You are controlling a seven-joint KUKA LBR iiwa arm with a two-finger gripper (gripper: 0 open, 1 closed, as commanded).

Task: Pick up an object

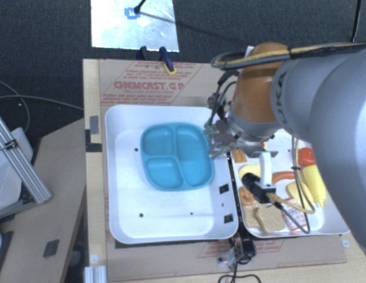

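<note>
My gripper [217, 147] hangs over the seam between the two bins, at the right edge of a blue divided plate [174, 157] that lies in the left bin [127, 217]. The grey arm with its orange band reaches in from the right and hides much of the right bin [324, 226]. In that bin lie toy foods: a yellow piece [313, 181], a red piece [305, 156], an orange-red strip [282, 177], a slice of bread [270, 220] and a brown biscuit [247, 197]. I see nothing between the gripper's tips.
Both bins rest on a cardboard sheet [150, 81]. A shiny square panel [134, 16] lies behind it. A metal frame [17, 170] stands at the far left, off the bench. White floor shows in the left bin around the plate.
</note>
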